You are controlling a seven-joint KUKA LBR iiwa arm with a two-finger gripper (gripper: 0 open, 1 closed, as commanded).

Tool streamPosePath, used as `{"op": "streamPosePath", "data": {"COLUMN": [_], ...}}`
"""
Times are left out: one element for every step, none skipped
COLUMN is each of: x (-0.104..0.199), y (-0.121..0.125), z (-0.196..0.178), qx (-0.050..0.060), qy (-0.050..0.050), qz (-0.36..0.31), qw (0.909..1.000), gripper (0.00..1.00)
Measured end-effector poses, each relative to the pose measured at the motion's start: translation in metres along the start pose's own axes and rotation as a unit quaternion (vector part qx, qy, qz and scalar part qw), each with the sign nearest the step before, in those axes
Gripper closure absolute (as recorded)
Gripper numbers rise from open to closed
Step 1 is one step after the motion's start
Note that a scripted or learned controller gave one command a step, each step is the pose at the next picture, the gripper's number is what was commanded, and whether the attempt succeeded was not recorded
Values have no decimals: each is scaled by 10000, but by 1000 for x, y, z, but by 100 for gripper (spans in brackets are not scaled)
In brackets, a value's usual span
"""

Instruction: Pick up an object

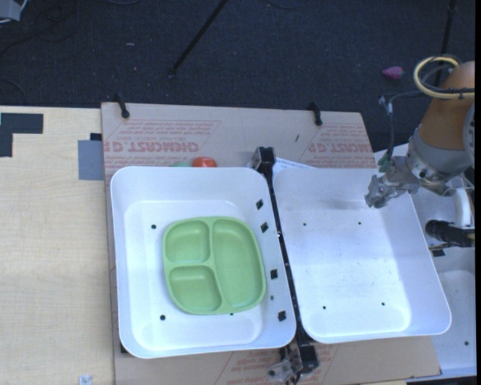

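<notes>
1. A light wooden bench top (40, 239) lies at the far left, with dark patches near its upper edge.
2. The left bin (136, 311) holds a green divided plate (214, 265), lying flat near its middle.
3. A small red and green object (202, 163) sits on the cardboard (224, 139) just behind the left bin's rim.
4. The right bin (353, 295) sits beside the left bin.
5. The gripper (379, 192) hangs over the right bin's upper right corner, well apart from the plate; its state cannot be told.
</notes>
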State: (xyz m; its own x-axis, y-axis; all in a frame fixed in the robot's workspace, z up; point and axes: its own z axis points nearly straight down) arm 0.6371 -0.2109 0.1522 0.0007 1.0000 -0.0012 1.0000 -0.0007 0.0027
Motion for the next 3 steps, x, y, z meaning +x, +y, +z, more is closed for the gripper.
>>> {"op": "streamPosePath", "data": {"x": [7,6,63], "y": [-3,-2,-10], "z": [-48,-79,-88], "qx": [-5,2,24], "qy": [1,2,20], "qz": [-11,-12,-25], "qw": [10000,10000,10000], "gripper": [100,100,100]}}
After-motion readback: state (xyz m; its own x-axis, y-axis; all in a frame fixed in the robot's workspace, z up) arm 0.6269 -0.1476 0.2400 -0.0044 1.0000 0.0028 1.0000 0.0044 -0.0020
